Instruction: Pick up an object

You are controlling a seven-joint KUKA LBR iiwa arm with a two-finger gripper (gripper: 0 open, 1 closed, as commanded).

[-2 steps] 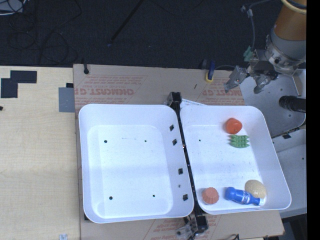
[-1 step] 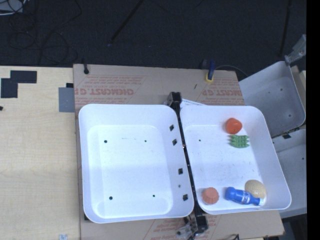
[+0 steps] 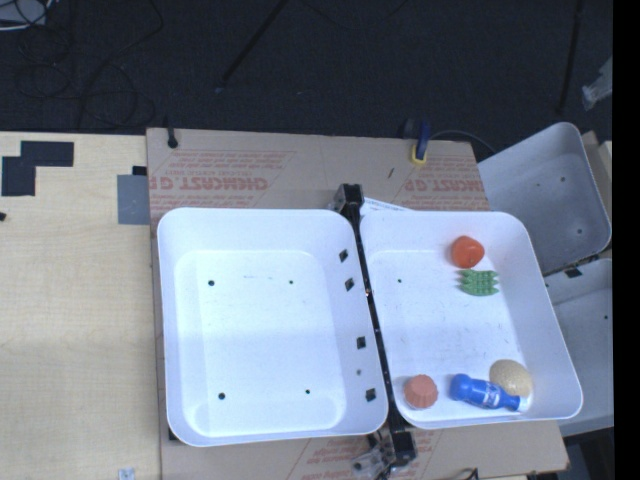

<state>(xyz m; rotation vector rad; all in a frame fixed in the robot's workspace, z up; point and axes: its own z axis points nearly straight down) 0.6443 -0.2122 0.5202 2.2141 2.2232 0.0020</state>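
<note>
The right bin (image 3: 440, 238) holds several small objects. An orange-red ball (image 3: 466, 251) lies near its far right side, with a green ridged piece (image 3: 479, 283) just in front of it. Along the bin's near edge sit a salmon-pink round piece (image 3: 421, 391), a blue bottle-shaped toy (image 3: 484, 393) lying on its side, and a tan egg-shaped object (image 3: 511, 376) touching the blue toy.
The left bin (image 3: 255, 233) stands beside the right one, joined along a black clipped seam (image 3: 362, 303). Both rest on a cardboard sheet (image 3: 250, 173). A grey metal plate (image 3: 550, 193) juts in at the right. Wooden bench top spreads to the left.
</note>
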